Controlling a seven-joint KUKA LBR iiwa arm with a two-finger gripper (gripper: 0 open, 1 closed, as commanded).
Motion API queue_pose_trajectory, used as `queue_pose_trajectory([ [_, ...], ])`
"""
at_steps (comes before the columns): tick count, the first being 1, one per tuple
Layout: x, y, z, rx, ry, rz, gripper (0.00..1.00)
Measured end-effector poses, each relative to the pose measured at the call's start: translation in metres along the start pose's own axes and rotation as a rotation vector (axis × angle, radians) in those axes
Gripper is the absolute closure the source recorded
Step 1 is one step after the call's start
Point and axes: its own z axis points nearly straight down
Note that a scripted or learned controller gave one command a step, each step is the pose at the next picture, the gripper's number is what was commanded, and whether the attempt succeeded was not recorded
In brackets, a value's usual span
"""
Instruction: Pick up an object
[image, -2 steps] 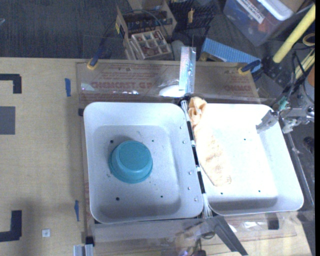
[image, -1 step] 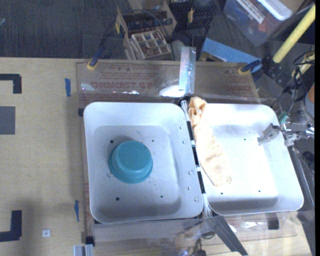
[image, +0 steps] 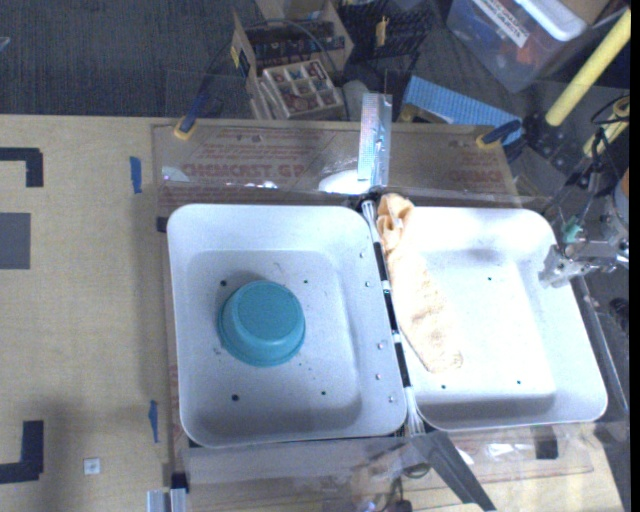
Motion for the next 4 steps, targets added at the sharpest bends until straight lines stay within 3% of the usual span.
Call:
queue_pose_trajectory([
  [1,0.0,0.0,0.0,0.0,0.0,0.0,0.0],
  [2,0.005,-0.031,0.012,0.005,0.003,0.062,0.0],
  [3,0.02,-0.019,0.105,0.002,0.003,0.102,0.0],
  [4,0.054,-0.003,0.106,-0.005,0.0,-0.02,0.0],
])
